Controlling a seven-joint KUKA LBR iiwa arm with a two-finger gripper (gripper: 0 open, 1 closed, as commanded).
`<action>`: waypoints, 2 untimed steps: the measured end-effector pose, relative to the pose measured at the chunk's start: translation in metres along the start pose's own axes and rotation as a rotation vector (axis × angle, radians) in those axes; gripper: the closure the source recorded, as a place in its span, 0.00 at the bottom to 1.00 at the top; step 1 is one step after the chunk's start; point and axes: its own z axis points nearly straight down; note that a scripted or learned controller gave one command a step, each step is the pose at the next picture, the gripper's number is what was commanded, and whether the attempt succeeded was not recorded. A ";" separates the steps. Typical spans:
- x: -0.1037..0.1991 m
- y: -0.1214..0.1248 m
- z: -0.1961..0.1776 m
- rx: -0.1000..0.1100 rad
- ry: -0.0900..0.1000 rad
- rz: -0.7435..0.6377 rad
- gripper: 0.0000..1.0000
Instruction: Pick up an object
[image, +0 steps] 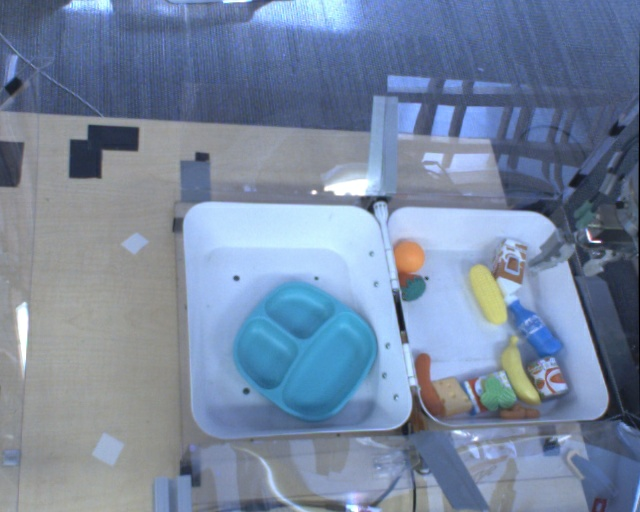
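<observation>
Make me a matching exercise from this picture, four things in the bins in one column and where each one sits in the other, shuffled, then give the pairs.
Things
1. blue divided plate
2. orange ball
3. corn cob
4. blue bottle

Places
A. right bin, top left corner by the divider
B. left bin, toward its lower half
C. right bin, near the right wall, below a small carton
D. right bin, middle, lying at a slant

Pairs: 1-B, 2-A, 3-D, 4-C
</observation>
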 end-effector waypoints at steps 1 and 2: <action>0.010 0.005 0.114 0.003 0.001 0.225 0.00; -0.012 0.008 0.086 0.001 0.001 0.264 0.00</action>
